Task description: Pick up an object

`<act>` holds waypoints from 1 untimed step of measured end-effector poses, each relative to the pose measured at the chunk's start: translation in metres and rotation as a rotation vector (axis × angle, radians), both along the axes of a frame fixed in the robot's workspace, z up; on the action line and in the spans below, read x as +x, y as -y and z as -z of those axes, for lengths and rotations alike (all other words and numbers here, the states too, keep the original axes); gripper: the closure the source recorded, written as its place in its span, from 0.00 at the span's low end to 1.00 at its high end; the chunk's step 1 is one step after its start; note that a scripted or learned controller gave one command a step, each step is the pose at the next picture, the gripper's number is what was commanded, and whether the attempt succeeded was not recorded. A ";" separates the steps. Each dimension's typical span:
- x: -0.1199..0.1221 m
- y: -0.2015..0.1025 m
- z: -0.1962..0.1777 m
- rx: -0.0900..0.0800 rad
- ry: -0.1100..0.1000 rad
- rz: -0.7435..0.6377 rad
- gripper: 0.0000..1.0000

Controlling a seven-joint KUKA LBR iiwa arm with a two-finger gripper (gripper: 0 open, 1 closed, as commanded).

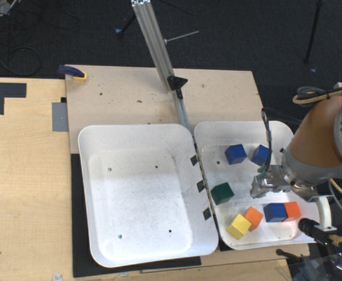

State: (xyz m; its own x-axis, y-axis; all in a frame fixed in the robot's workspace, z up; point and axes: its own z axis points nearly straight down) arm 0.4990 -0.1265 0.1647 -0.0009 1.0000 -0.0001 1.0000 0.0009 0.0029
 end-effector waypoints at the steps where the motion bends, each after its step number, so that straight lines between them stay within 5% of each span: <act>1: 0.001 0.001 -0.053 0.000 0.001 0.000 1.00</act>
